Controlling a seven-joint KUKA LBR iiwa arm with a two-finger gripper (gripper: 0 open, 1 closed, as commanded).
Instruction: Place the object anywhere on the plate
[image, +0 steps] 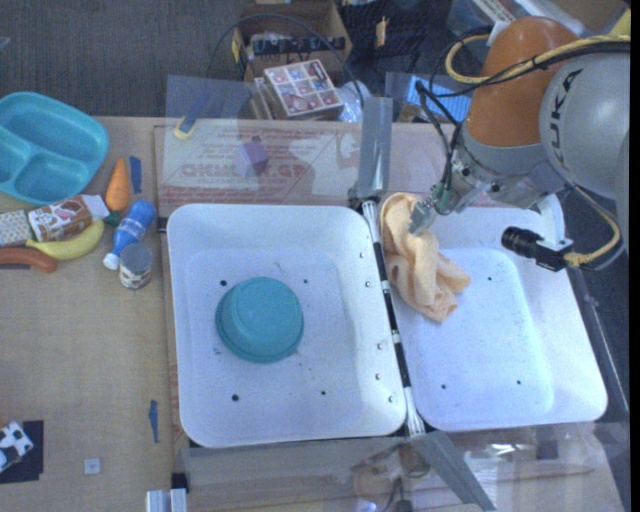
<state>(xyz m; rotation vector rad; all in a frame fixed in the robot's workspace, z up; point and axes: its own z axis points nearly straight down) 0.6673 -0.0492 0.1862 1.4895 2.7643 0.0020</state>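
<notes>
Yellow cloth (420, 265) lies crumpled at approx 10 o'clock in the right bin (540, 400), draped up onto the divider w/ the left bin (200, 400); the gripper (424, 215) sits at its top edge, fingers look pinched on a fold, though can't confirm a real hold. Risk: thin pinch slips or cloth snags on the divider en route to the teal plate (260, 318), at bin centre, 9 o'clock of the cloth.

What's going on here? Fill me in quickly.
A grey robot arm reaches in from the right with its pincer down at the top of a crumpled yellow cloth. The cloth lies in the right bin, against the left wall near the divider. Whether the pincer actually grips it is hard to tell. The teal plate sits in the left bin, with nothing on it yet, so the placing is not done.
</notes>
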